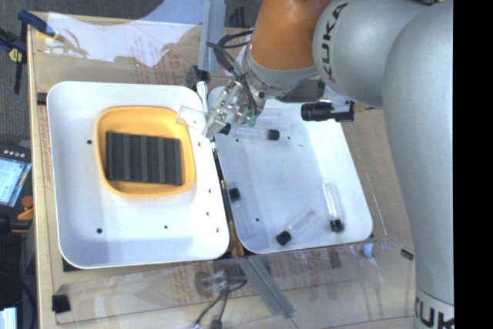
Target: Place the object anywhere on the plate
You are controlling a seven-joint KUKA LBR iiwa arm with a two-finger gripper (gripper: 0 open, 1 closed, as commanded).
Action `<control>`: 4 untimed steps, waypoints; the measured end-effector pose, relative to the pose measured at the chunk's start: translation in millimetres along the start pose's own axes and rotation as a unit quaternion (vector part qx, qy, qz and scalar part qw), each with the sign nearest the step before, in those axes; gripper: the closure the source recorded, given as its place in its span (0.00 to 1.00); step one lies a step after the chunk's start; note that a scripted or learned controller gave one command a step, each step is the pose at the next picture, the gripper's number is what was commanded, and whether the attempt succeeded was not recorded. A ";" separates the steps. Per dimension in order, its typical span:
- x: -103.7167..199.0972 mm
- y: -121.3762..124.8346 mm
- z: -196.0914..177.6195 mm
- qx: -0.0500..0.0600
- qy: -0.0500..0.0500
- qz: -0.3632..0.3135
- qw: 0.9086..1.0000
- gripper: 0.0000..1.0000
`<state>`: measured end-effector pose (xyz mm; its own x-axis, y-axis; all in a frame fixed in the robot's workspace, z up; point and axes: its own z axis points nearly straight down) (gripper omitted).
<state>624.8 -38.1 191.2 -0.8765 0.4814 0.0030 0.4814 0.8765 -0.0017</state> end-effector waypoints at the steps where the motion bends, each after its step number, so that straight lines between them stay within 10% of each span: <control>1: -0.1 -0.1 -0.1 0.000 0.000 0.000 1.000 0.00; 4: -17.8 -0.5 -1.7 -0.001 -0.003 0.014 1.000 0.00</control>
<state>640.2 -47.1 192.9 -0.8625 0.5061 -0.0026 0.5061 0.8625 0.0000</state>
